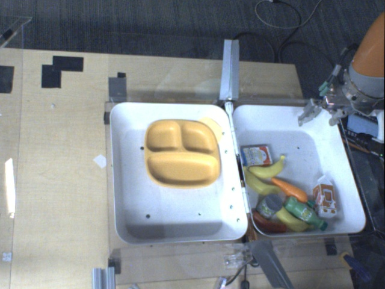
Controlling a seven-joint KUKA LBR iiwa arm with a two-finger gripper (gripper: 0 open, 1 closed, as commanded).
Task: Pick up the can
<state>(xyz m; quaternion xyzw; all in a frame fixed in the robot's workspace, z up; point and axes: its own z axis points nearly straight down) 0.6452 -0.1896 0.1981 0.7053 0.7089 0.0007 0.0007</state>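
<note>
The can (pixel 270 205) is a small grey one with a dark end, lying among the clutter at the front of the right bin (pixel 301 140). A banana (pixel 263 176), a carrot (pixel 290 189) and a green bottle (pixel 304 214) crowd around it. My gripper (pixel 319 115) hangs over the bin's back right corner, far behind the can. It is open, its two fingers spread apart with nothing between them.
A yellow sectioned plate (pixel 181 152) lies in the left bin (pixel 129 215). In the right bin there are also a small box (pixel 255 155), a white and orange carton (pixel 325 198) and a red item (pixel 269 224) at the front edge. Cables trail behind the bench.
</note>
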